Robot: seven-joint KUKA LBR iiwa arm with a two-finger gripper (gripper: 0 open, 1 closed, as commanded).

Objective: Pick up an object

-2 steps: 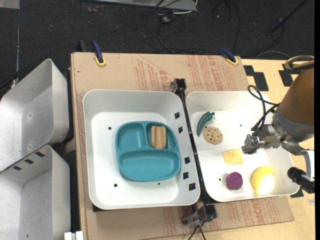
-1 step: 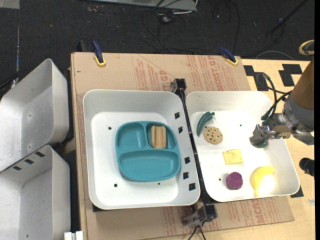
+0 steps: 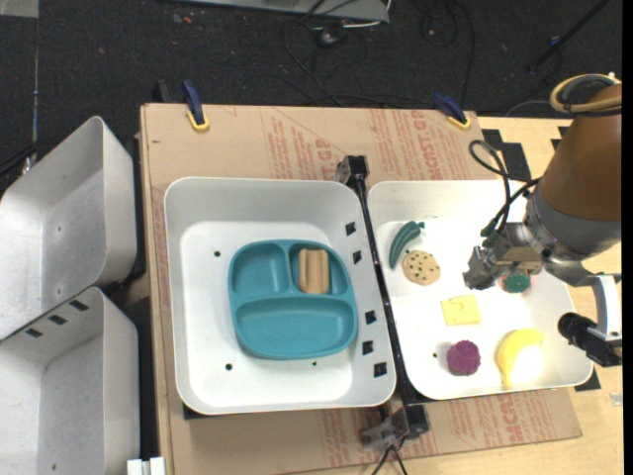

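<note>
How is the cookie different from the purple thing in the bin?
The cookie is tan with dark spots; the purple thing is plain purple. The cookie looks flat like a disc; the purple thing looks rounder and lumpier. The cookie lies nearer the bin's far end, beside the green pod; the purple thing lies near the front edge, beside the banana. Both lie in the right bin, untouched by the gripper.

Bright even overhead light, white bins (image 3: 188, 295) slightly glaring, soft shadows, dark floor, mild graininess
</note>
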